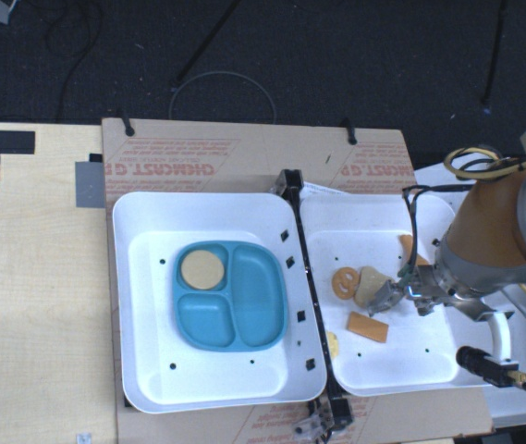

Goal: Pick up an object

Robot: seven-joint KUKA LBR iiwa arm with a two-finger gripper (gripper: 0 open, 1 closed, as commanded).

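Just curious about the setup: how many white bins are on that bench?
2. The left bin holds a blue tray; the right bin, beside it, holds food pieces where the arm reaches in.

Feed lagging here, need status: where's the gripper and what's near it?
Gripper low in right bin, at beige lump. Grip unconfirmed. Pretzel and orange block crowd close. Left bin: blue tray with cookie.

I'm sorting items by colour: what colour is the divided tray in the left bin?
The divided tray is light blue, seen clearly in the camera view.
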